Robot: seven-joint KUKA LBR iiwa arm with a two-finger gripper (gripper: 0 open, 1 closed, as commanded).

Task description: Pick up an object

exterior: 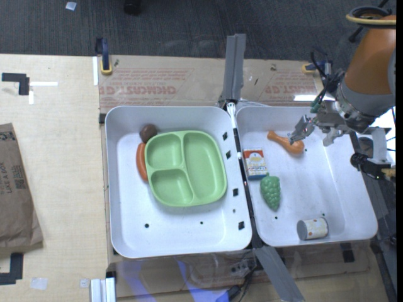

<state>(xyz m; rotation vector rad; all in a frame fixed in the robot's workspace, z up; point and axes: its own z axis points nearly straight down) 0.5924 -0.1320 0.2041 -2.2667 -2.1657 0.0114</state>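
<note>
Dark carpet runs along the top of the view; below it a pale wood bench [56, 168] carries two shallow white bins side by side, w/ a cardboard sheet [164, 83] under their far edge and a brown paper bag [16, 187] at far left. Left bin [182, 234]: green 3-compartment tray [186, 167] sits approx. centre; an orange carrot-like item [141, 161] lies against the tray's left edge, and a small dark brown round item [148, 132] touches its upper-left corner. Right bin [340, 194]: orange gourd-shaped toy [284, 142] near the far wall; small box w/ red/white/blue print [255, 164] close to the divider; green grape bunch [271, 191] just below the box; grey cylindrical can [313, 228] on its side near the front wall, well apart from the rest. Arm [373, 61] enters from the right, orange band above the wrist. Pincer [302, 133] is positioned over the right bin's far section, directly at the thick end of the gourd toy. Pincer status: cannot tell whether apart or together, resolution insufficient. No object is seen clamped; all items rest on the bin floors.
</note>
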